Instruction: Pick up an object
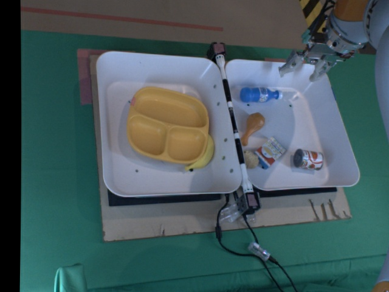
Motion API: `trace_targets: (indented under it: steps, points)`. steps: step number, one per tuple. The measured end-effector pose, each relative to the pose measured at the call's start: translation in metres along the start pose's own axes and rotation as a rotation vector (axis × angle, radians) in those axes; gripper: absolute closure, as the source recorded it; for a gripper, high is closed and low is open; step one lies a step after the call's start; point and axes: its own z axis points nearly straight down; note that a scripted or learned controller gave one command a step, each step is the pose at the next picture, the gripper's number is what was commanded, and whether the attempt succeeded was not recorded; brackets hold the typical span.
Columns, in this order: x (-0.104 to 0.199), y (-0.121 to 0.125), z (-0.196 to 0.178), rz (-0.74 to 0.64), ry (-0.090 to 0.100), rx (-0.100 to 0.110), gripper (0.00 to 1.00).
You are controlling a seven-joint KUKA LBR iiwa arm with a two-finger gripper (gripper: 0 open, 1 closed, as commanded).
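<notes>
The right bin (pixel 340 157) holds a blue bottle (pixel 259 94) lying near its far edge, a brown drumstick-shaped piece (pixel 253 126) in the middle, a small red and white packet (pixel 270 152), a pale lump (pixel 250 159) by the divider, and a can (pixel 307 159) on its side at the right. My gripper (pixel 306 67) hangs open above the far edge of this bin, right of the bottle, with nothing between its fingers.
The left bin (pixel 115 72) holds a yellow divided plate (pixel 168 125) with a banana (pixel 205 157) against its near right edge. A rail with black marks (pixel 231 114) separates the bins. Cables (pixel 249 236) trail off the cardboard at the front.
</notes>
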Motion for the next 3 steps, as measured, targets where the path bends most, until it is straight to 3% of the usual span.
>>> trace_targets:
  steps: [1,2,3]
  points:
    - [0.042,0.014,-0.004,-0.002,0.000,-0.008,0.00]
    - [0.063,0.011,0.041,0.000,-0.007,0.008,0.00]
    - [0.090,-0.025,0.063,-0.001,0.001,-0.007,0.00]
